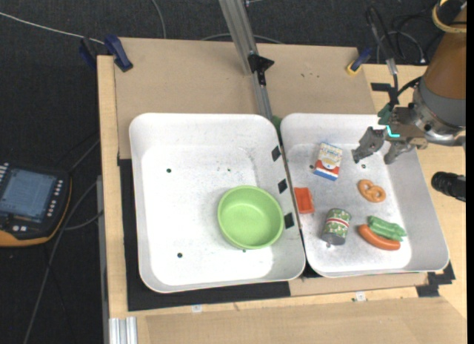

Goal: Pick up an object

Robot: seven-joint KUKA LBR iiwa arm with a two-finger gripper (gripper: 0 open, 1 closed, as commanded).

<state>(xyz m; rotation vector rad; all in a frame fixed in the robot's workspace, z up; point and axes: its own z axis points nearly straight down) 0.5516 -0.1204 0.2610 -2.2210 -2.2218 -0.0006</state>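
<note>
Your candidates sit in the right shallow white plastic bin (424,209); the left white bin (155,187) holds a round lime-green plastic bowl (250,217). Nearest the gripper: the small white, blue and red carton (327,161) and the orange pretzel-shaped toy (371,190). Pick one, centre over it, descend straight. The grey arm with orange band (448,75) reaches in from the right, two-finger gripper (378,146) above the bin's upper part, jaws spread, holding nothing.

Left bin (148,187) mostly open; green bowl (250,217) only obstacle.
</note>
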